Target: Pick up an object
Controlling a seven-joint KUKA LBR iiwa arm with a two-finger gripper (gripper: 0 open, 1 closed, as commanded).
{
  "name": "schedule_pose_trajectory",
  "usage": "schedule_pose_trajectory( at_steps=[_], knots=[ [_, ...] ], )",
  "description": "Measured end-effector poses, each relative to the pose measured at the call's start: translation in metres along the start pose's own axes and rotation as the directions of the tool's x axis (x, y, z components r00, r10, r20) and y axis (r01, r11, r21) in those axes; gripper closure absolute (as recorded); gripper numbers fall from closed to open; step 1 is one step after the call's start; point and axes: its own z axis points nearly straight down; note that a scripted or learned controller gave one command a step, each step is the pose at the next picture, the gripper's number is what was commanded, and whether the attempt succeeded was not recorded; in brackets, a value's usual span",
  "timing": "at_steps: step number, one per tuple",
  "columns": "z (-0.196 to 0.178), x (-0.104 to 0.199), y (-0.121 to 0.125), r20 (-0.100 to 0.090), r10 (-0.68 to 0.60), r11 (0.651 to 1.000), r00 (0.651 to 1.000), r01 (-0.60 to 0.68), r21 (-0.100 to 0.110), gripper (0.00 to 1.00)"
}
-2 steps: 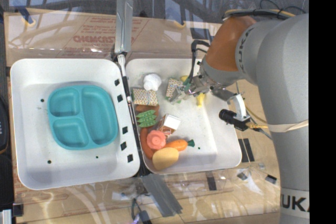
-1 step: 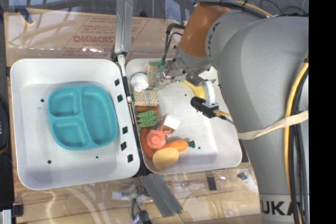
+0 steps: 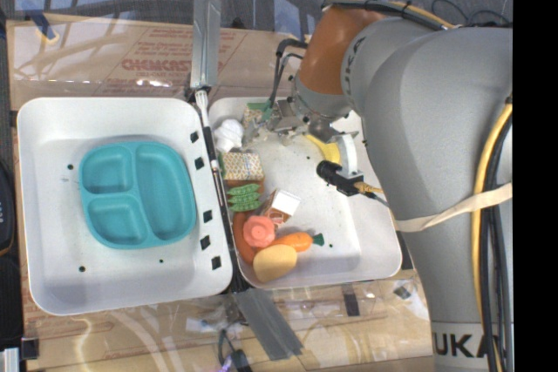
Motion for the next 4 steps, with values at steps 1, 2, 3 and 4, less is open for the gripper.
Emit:
schedule_pose_trajectory(
  at_steps=[1, 2, 3, 4],
  knots=[
    [0.000, 0.015, -0.081, -0.001, -0.017, 1.000, 1.000, 0.017, 0.002, 0.00],
    [0.000, 0.003, -0.154, -0.001, -0.084, 0.996, 0.996, 0.084, -0.001, 0.00],
    [-0.009, 0.003, -0.154, -0.001, -0.088, 0.996, 0.996, 0.088, 0.000, 1.00],
    [-0.125, 0.054, -0.106, 0.000, -0.096, 0.995, 0.995, 0.096, -0.003, 1.00]
  ],
)
